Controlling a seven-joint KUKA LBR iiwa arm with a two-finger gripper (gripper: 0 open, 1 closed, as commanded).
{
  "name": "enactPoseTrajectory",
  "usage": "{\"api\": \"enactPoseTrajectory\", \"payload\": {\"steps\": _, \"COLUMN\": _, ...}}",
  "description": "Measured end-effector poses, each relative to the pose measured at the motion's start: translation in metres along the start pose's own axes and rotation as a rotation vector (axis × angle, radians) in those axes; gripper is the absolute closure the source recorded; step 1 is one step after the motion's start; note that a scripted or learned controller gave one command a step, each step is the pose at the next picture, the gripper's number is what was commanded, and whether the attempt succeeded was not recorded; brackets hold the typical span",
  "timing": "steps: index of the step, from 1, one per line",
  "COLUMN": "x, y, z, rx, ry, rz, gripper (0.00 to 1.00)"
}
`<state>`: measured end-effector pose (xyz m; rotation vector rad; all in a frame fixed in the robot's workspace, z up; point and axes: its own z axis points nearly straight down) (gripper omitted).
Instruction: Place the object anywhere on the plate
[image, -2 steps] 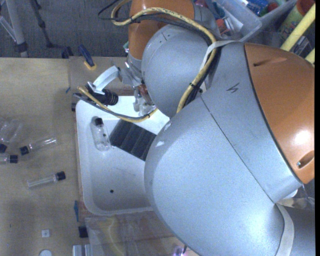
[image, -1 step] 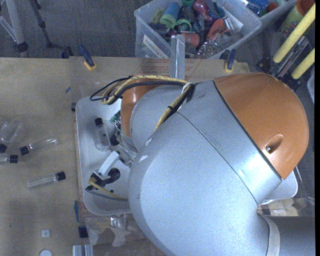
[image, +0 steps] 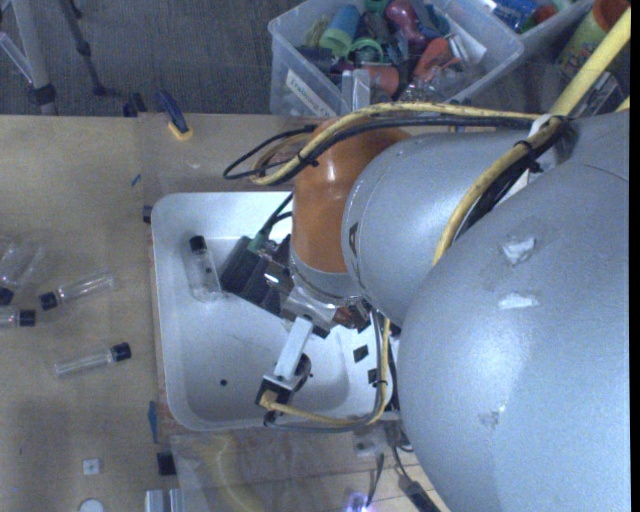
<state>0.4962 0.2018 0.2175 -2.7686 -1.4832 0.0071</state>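
This looks like a robotics lab or test bench: a big grey robot arm (image: 500, 300) with an orange band and loose yellow and black cables (image: 400, 115) reaches over a shallow white bin (image: 200, 390) set into a plain wooden bench top (image: 70, 180). Well to the left of the arm's tool, small clear vials with black caps (image: 90, 358) lie scattered on the wood. Far beyond it, off the bench, a clear plastic tub (image: 400, 50) is heaped with bright, mixed odds and ends.
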Motion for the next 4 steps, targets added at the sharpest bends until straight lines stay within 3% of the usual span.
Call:
{"api": "enactPoseTrajectory", "payload": {"steps": 1, "x": 0.043, "y": 0.022, "z": -0.025, "rx": -0.002, "ry": 0.001, "rz": -0.307, "gripper": 1.0}}
{"api": "enactPoseTrajectory", "payload": {"steps": 2, "x": 0.089, "y": 0.093, "z": 0.052, "rx": -0.002, "ry": 0.0, "rz": -0.216, "gripper": 1.0}}
{"api": "enactPoseTrajectory", "payload": {"steps": 3, "x": 0.103, "y": 0.136, "z": 0.004, "rx": -0.003, "ry": 0.007, "rz": 0.361, "gripper": 1.0}}
{"api": "enactPoseTrajectory", "payload": {"steps": 4, "x": 0.102, "y": 0.138, "z": -0.006, "rx": -0.004, "ry": 0.009, "rz": 0.364, "gripper": 1.0}}
